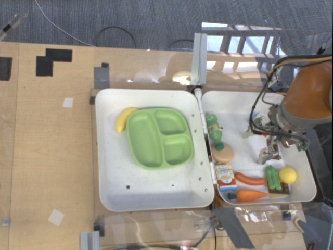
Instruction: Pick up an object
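Hovering over the right bin's middle-right floor, the small metallic two-finger gripper (269, 154) points down at bare white plastic; cannot tell from this slant how it is set, and nothing is visibly caught in it. Above it sits the grey wrist with black cables looped around, then the wide orange band of the arm (311, 92) coming in from the right edge.

Just below the gripper, near but apart: a green ribbed block-shaped toy (272, 177) standing beside a round yellow lemon-like ball (287, 175), the two touching or almost. Left of those a red-orange sausage-shaped toy (250, 180) lies across the bin's lower part, and under it an orange carrot toy (252, 195) along the front wall. A small white carton with red and blue print (225, 175) sits at the lower left corner area. Above that, a tan disc with a green round top (224, 151), and a green bottle-like toy (212, 127) lying along the left wall.

Right shallow white bin (234, 105) touches the left shallow white bin (151, 197) along a shared edge. Left bin holds a light green three-compartment plastic tray (158, 137), slightly tilted in plan, with a yellow banana toy (123, 120) tucked against its upper left rim. Both bins rest on the pale wooden bench (47, 155), which has black square markers near its top left.
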Motion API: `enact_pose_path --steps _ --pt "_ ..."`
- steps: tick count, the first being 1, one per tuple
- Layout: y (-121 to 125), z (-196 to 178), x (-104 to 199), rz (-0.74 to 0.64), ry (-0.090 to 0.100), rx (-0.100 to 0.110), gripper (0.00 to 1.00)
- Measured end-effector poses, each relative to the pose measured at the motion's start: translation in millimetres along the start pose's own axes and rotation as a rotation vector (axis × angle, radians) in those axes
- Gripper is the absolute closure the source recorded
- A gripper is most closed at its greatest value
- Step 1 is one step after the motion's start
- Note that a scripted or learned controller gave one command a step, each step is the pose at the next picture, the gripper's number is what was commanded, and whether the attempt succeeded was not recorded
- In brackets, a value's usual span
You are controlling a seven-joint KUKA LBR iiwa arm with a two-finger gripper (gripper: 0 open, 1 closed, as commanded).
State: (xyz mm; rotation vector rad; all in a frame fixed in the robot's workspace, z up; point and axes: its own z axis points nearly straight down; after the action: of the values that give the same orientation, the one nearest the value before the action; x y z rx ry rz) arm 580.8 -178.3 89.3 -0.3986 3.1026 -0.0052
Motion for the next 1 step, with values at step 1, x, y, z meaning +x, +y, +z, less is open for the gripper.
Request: enact_pose_path --steps 1 --pt "55.8 1.1 -65.2 0.109 -0.001 -0.003 0.0"
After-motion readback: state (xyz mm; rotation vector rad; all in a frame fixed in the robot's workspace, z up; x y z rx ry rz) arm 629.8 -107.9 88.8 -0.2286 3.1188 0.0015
